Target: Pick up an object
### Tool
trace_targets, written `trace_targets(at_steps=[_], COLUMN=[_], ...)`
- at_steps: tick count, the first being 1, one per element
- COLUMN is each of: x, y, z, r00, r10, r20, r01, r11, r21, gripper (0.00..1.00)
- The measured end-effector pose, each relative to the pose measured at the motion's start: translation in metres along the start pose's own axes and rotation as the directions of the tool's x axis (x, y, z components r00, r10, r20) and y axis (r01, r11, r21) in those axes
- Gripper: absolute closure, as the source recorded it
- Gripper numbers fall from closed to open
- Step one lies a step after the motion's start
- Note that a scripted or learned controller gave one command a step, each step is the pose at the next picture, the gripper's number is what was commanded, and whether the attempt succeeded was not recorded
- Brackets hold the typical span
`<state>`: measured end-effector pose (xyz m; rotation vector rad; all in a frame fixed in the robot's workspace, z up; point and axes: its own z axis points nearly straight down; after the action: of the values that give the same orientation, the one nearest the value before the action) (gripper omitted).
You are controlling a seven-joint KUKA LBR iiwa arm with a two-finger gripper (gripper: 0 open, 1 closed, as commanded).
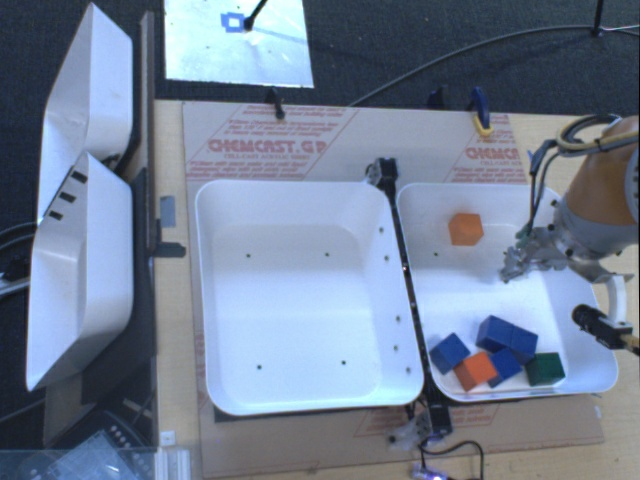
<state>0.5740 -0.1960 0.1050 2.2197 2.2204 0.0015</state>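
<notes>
An orange cube (465, 229) lies alone in the upper part of the right bin (440, 288). At that bin's front edge is a cluster: a small blue block (450, 351), an orange block (478, 369), a larger blue block (507, 336) and a dark green block (545, 369). My gripper (518, 261) hangs low over the right side of this bin, to the right of the orange cube and a little below it, apart from it. It is well above the front cluster. I see no object in its grasp.
The left bin (300, 298) sits beside the right one, sharing a middle wall. Spare white bins (80, 218) lean at the far left. A metal plate (238, 28) lies behind the bench. Cables and clamps run along the back edge.
</notes>
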Motion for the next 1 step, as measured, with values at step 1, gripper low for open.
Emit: trace_targets(at_steps=[1], x=[-0.0017], y=[0.0042], z=[-0.0430], r00=[1.000], r10=[0.000], r20=[0.000], r01=[0.000], r11=[1.000], r21=[-0.002], gripper=[1.00])
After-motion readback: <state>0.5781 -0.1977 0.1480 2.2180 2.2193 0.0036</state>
